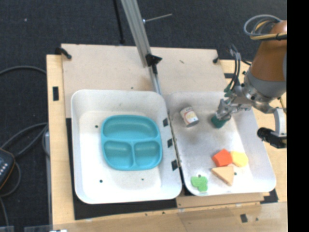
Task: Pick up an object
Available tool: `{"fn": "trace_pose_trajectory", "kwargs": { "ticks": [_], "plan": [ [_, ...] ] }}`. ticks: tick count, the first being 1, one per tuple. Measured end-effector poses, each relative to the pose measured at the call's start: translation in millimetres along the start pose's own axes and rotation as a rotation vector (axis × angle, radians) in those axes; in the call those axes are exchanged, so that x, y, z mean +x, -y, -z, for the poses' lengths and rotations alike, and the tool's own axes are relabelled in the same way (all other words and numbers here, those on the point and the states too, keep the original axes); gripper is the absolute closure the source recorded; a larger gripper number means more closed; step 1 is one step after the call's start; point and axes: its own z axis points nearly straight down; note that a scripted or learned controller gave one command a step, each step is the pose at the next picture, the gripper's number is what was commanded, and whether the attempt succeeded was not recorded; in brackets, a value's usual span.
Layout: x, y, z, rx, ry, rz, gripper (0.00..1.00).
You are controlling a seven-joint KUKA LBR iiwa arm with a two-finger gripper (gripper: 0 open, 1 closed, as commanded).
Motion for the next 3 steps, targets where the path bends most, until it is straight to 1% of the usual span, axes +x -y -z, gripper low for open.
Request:
{"fn": "trace_pose_trajectory", "kwargs": {
  "ticks": [1, 2, 3],
  "plan": [
    [42, 5, 2, 0.002, 0.0, -0.001, 1.0],
    [94, 17, -8, 0.003, 0.0, 0.0, 1.0],
    [146, 26, 6, 0.001, -0.001, 0.001, 1.0]
  ]
}}
